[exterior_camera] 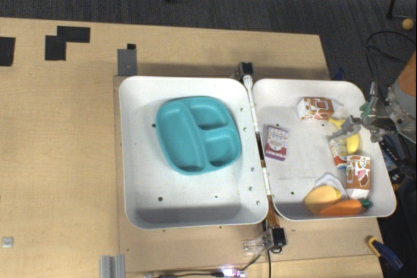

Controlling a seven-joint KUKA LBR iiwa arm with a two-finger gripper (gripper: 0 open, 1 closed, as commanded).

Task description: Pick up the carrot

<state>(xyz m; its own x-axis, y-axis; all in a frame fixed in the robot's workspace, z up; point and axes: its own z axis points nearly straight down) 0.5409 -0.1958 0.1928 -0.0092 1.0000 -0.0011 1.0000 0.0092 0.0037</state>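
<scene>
Right bin [287, 172] holds carrot [340, 208]; left bin [140, 159] holds teal tray [197, 134].

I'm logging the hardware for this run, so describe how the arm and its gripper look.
At the right edge, the arm shows an orange-tan section. Below it sits the gripper, a grey metal assembly with thin, dark-tipped fingers. Dark cables loop on the floor behind it.

The bench [58, 159] is seen from 1 fixed camera set above, angled down, with both white bins [130, 140] framed at moderate distance.
</scene>
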